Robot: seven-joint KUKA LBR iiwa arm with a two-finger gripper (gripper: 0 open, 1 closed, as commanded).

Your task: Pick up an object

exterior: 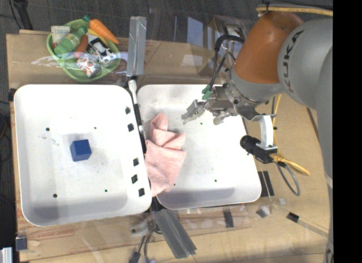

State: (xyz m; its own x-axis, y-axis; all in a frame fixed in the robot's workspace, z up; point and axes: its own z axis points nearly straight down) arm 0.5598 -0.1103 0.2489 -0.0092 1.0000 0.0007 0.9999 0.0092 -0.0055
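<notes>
cloth: pink cloth (164,153) crumpled against the left wall of the right bin (237,185), long axis running up-down in the view
gripper: gripper (205,111) hovers in the same bin, above and right of the cloth; jaws apart, nothing between them
other option: blue cube (81,149) in the left bin (34,199), well apart
next: judged, shift down-left

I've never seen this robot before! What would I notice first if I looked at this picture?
Probably the big grey and orange arm reaching in from the right, its gripper hanging over the right bin. Next, the pink cloth crumpled along that bin's left side, and the little blue cube sitting alone in the left bin.
</notes>
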